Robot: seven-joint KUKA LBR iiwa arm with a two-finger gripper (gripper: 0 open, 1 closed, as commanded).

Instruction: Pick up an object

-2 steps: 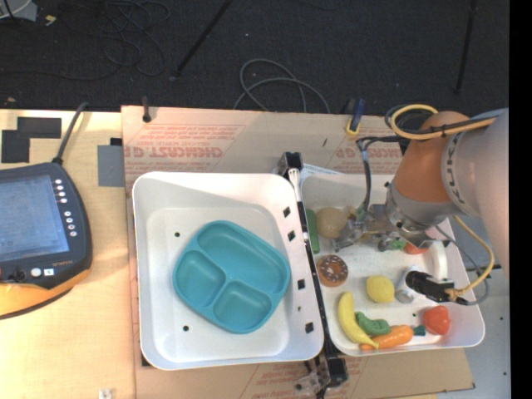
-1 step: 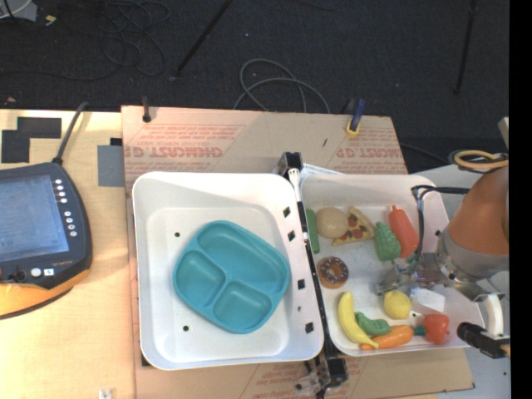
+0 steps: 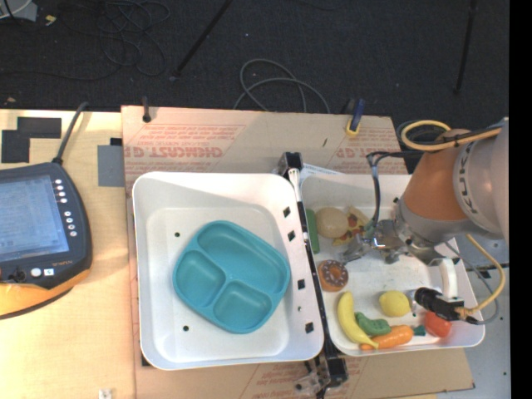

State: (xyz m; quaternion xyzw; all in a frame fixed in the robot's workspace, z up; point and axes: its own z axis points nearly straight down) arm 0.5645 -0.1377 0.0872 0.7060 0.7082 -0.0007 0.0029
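the grey arm reaches in from the right over the right bin, and its gripper hangs low in the middle of that bin, just beside a pale round fruit and above a brown doughnut; whether its fingers are spread or closed i cannot tell, and nothing is seen between them. nearer the front of the same bin lie a banana, a lemon, a carrot and a tomato, while the left bin holds a teal divided plate.
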